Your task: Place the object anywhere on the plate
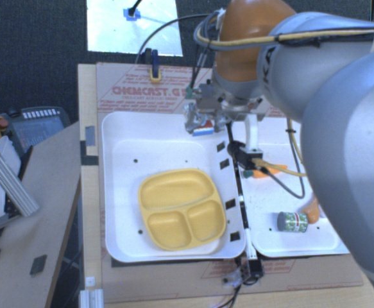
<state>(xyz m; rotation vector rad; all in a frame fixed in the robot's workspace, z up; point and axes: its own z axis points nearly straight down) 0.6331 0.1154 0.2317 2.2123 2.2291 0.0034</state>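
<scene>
A yellow plate (181, 207) with three compartments lies in the near half of the left bin (119, 172). My gripper (202, 126) hangs over that bin's far right corner, beyond the plate and apart from it. A small white object with blue and red markings (203, 131) sits between the fingers, and the gripper is shut on it. The large grey arm with its orange band covers the upper right of the view.
The right bin (283, 246) holds a small green can (292, 222), an orange item (312, 209) beside it and a thin orange piece (268, 169) near the divider. Black clips line the rim between the bins (237, 191). Cables trail from the wrist.
</scene>
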